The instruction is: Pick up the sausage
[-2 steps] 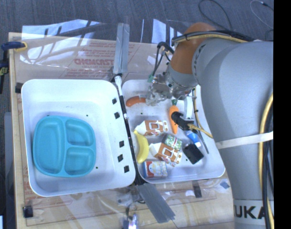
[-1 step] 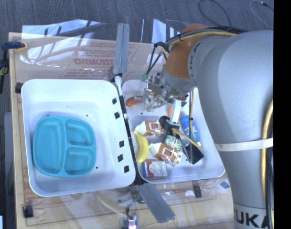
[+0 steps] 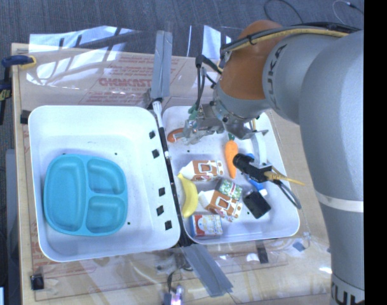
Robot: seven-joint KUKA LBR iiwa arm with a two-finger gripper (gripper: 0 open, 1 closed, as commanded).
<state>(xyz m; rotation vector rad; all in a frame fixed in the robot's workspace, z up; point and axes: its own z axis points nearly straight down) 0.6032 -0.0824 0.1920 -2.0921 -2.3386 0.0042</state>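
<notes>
Gripper (image 3: 194, 127) lowered in right bin's (image 3: 285, 218) far-left corner, sausage (image 3: 175, 135) seen just left of it, finger state indiscernible.

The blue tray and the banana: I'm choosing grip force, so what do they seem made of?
Blue tray: likely moulded plastic, matte, with one even colour and rounded compartment edges. Banana: probably a plastic toy, smooth and evenly yellow, though real fruit can't be ruled out.

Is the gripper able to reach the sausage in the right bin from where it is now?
Probably yes. The gripper hangs low at the far left corner of the right bin, right beside the brownish sausage. Nothing lies on top of the sausage, though the bin wall is close.
</notes>
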